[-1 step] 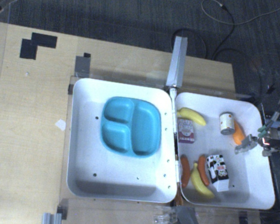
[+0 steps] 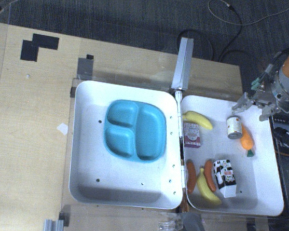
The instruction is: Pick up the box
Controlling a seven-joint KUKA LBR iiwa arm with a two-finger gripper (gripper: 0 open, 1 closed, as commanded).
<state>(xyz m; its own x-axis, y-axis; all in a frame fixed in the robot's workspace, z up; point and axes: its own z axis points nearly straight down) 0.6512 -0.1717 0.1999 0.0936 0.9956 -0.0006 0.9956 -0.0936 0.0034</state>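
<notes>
This is a robotics lab. Two white bins (image 2: 78, 146) sit on a wooden bench (image 2: 23, 123). Loose cables (image 2: 235, 13) trail beyond the bins.

We saw two bins side by side, the left bin (image 2: 78, 146) holding a divided tray (image 2: 135, 129) near its middle. In the right bin (image 2: 268, 174), a banana (image 2: 198, 119) and a packet (image 2: 192, 134) lay far-left, a can (image 2: 233, 127) and carrot (image 2: 247, 140) far-right. The box (image 2: 225, 176) lay near, with sausages (image 2: 191, 176) and another banana (image 2: 206, 189) at its left.

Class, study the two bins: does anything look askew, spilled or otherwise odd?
Nothing spilled or damaged. The black-and-white box lies tilted against a banana and sausage in the right bin, crowded rather than lying free. The blue tray sits skewed.
</notes>
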